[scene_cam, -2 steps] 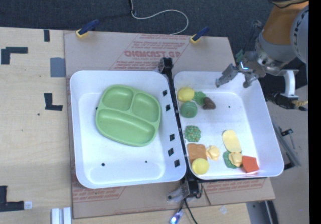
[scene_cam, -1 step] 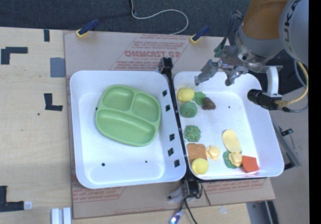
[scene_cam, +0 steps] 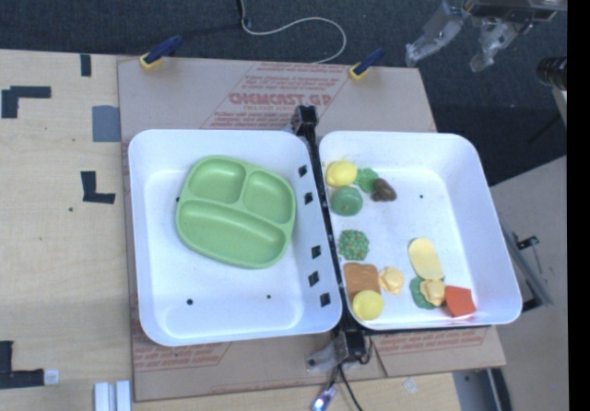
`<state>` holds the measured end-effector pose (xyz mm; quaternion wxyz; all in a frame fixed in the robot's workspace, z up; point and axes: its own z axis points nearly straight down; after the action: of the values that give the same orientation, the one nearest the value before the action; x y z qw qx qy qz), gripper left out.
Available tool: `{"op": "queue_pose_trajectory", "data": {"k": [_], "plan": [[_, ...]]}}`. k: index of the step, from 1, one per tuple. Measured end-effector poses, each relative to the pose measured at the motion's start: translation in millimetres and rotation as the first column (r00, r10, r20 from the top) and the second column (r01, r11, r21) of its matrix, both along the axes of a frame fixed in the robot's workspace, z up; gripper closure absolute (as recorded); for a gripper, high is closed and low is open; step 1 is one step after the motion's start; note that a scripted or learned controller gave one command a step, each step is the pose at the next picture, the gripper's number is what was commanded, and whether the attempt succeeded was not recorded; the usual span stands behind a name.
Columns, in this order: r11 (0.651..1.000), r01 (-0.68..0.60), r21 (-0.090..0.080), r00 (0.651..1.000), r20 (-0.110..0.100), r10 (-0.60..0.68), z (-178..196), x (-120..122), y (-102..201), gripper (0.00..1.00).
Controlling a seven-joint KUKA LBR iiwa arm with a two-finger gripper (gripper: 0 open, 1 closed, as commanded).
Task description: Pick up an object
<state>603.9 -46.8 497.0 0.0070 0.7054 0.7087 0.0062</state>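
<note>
Bench (scene_cam: 55, 216): carries a cardboard sheet (scene_cam: 267, 96) clamped at its far corners, which keeps both bins from sliding.
Left bin (scene_cam: 147, 308): holds one green divided plate (scene_cam: 236, 211), lying flat near its centre.
Right bin (scene_cam: 461, 179): holds the candidate objects, crowded along the divider and the near edge, leaving its middle bare.
Candidates: yellow ball (scene_cam: 341, 173), green lump (scene_cam: 347, 201), green textured piece (scene_cam: 353, 243), yellow oval (scene_cam: 425, 258), orange block (scene_cam: 459, 300).
Gripper (scene_cam: 460, 43): fingers spread apart, nothing between them; it hangs high beyond the right bin's far corner, well apart from every object, so no pick has begun.
</note>
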Motion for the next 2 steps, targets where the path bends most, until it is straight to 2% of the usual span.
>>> {"op": "queue_pose_trajectory", "data": {"k": [1,2], "plan": [[1.000,0.004,-0.002,1.000,-0.018,-0.004,-1,0,-1,1.00],[1.000,0.000,0.002,0.999,-0.037,0.001,-184,-24,61,1.00]]}}
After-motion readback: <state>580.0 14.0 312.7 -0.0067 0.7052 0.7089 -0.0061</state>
